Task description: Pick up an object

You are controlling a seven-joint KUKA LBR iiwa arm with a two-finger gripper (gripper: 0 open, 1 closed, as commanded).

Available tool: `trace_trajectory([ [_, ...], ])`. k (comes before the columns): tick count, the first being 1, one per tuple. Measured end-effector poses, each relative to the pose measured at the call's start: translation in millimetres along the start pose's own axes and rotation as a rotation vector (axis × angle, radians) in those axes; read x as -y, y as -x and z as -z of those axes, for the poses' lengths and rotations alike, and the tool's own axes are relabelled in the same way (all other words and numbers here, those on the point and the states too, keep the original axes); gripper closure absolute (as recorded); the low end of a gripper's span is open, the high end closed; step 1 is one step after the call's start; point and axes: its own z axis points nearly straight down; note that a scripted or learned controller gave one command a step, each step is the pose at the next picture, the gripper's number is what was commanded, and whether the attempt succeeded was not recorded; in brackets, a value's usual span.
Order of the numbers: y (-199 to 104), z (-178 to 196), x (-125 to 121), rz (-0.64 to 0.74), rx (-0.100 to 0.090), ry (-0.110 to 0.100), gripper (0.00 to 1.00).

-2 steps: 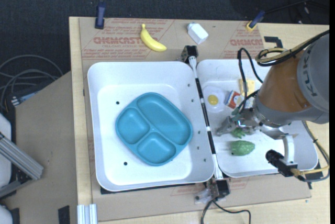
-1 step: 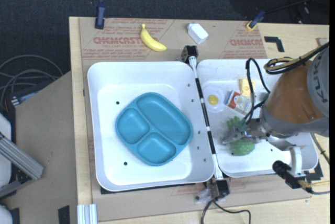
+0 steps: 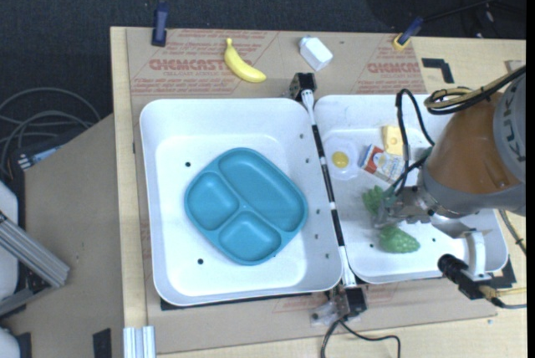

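Note:
The right bin [image 3: 361, 264] holds several small items: a green bumpy toy [image 3: 399, 242] near its front, another green piece [image 3: 373, 199] beside it, a small carton [image 3: 382, 163], a yellow block [image 3: 390, 136] and a yellow disc [image 3: 340, 159]. My gripper [image 3: 389, 214] hangs low over the two green pieces, between them, with the arm's grey and orange wrist [image 3: 468, 164] covering the bin's right side. Nothing can be made out between the fingers.
The left bin [image 3: 167, 130] holds a blue divided plate [image 3: 244, 204]. On the bench behind the bins lie a banana [image 3: 242, 65] and a small white block [image 3: 316, 53]. Black clips [image 3: 303, 84] sit along the seam between the bins.

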Motion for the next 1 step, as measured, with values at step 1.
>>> trace_trajectory([
  [1, 0.0, -0.1, 0.1, 0.0, 0.0, 0.0, 0.0],
])
